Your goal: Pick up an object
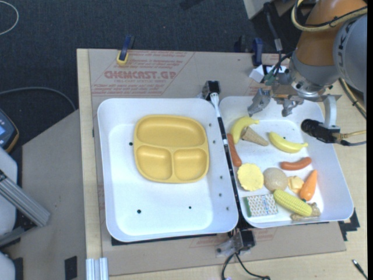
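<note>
While nothing is sitting between its fingers, the gripper (275, 102) is hanging spread apart over the far edge of the right bin (338, 182), carrying no item; the pick is judged as not yet made, with descent, closing and lifting all remaining.

Right bin, contents lying loose: banana (242, 124) nearest the gripper; cone (254, 136) touching it; second banana (286, 143); sausage (296, 164); carrot (309, 185); corn cob (292, 202); round yellow slice (250, 177); pale potato (275, 179); long red-orange piece (233, 150) lying along the left wall.

Left bin (116, 174): holding a yellow divided tray (171, 147), sitting well apart from the gripper.
</note>
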Motion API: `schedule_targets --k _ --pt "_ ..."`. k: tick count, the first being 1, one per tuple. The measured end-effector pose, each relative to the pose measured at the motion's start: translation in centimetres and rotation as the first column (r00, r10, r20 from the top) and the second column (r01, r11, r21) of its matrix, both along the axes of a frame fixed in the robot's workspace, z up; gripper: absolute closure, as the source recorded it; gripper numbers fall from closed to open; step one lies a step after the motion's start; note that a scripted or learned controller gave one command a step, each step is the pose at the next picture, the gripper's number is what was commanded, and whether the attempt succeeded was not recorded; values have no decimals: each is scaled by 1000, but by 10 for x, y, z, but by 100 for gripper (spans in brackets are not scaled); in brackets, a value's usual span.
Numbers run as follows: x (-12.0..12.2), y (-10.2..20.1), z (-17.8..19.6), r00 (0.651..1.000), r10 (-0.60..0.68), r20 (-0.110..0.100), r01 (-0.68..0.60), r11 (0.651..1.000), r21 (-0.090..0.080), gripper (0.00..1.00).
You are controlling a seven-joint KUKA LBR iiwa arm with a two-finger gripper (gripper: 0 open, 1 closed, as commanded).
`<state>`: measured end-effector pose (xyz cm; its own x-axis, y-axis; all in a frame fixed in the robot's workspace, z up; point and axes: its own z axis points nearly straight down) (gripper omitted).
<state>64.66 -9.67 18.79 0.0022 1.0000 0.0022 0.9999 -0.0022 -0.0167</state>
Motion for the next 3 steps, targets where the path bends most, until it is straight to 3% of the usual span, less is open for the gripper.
schedule_targets --k 1,3 --pt "3 0 9 1000 2 16 -2 1000 -1 0" --pt "-10 -4 -89 1000 1 13 -1 1000 -1 0"
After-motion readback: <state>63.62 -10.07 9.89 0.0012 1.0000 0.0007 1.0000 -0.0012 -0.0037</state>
